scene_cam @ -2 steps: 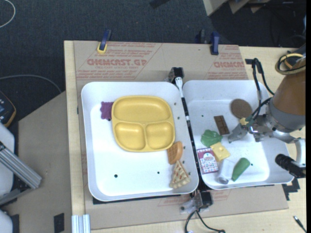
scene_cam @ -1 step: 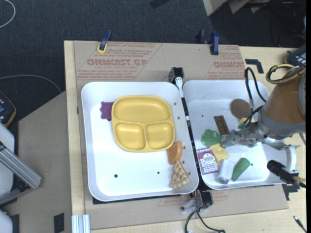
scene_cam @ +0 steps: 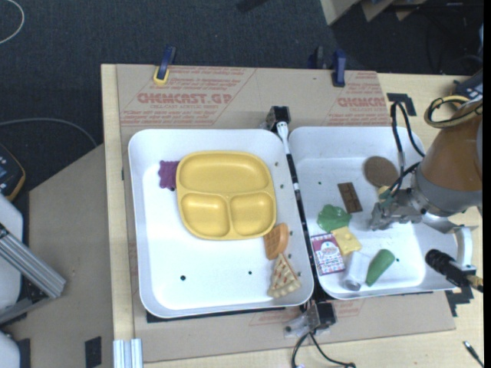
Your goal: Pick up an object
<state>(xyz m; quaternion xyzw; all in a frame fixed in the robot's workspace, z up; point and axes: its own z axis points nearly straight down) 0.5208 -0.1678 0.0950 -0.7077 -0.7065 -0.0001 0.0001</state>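
In the right bin [scene_cam: 307, 148] lie seven small things: a brown disc [scene_cam: 378, 170], a brown bar [scene_cam: 350, 198], two green pieces, a yellow block, a pink card and a white tube. The left bin [scene_cam: 146, 228] has one yellow tray [scene_cam: 226, 194]. The arm [scene_cam: 453, 167] bends down over the right bin, gripper [scene_cam: 386, 215] low beside the bar; its state I cannot tell.

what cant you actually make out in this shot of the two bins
- Gripper: small and blurred over the right bin; open or shut cannot be told, nor whether it holds anything.
- Purple item: mostly hidden under the yellow divided plate in the left bin; its shape is unclear.
- Pink packet: print too small to read.
- Arm: cut off by the right edge.
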